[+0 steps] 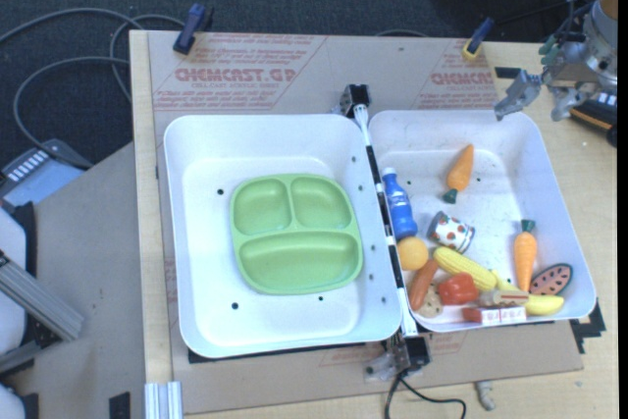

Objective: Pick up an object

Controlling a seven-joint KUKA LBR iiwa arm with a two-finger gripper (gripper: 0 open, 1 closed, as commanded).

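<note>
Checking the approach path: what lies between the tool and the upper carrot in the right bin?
In the camera view, only the right bin's rim and bare white floor lie between the tool and the upper carrot.

Even, bright overhead light; white bins (196,240) glare mildly, shadows stay soft, slight blur toward 3 o'clock.

I see both bins (196,211) as smooth white plastic w/ slight gloss. Green tray (294,235) matt plastic. Counter (294,74) looks like printed brown cardboard. Toy food (461,275) glossy plastic.
</note>
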